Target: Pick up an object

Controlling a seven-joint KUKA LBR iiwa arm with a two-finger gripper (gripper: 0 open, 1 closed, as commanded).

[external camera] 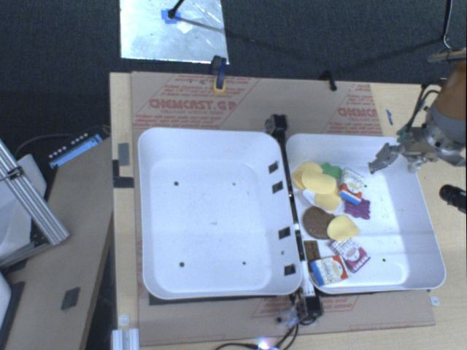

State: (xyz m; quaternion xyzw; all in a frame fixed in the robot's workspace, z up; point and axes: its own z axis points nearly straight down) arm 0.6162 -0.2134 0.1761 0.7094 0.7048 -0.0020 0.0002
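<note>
Gripper (382, 160): over right bin's far-right part, fingers pointing left; open or shut – can't tell, nothing seen between them.
Arm (446, 115): comes in from right edge, orange band above wrist.
Right bin (419, 217): holds all objs, bunched along its left side.
Objs vs gripper: all left & nearer than the tip, apart from it.
Closest obj: red/white packet (352, 183), w/ purple piece (358, 208) just nearer.
Others: yellow pieces (312, 176), brown disc (317, 223), green bit (332, 170), blue/white packet (328, 270).
Left bin (157, 195): white, beside right bin.
</note>
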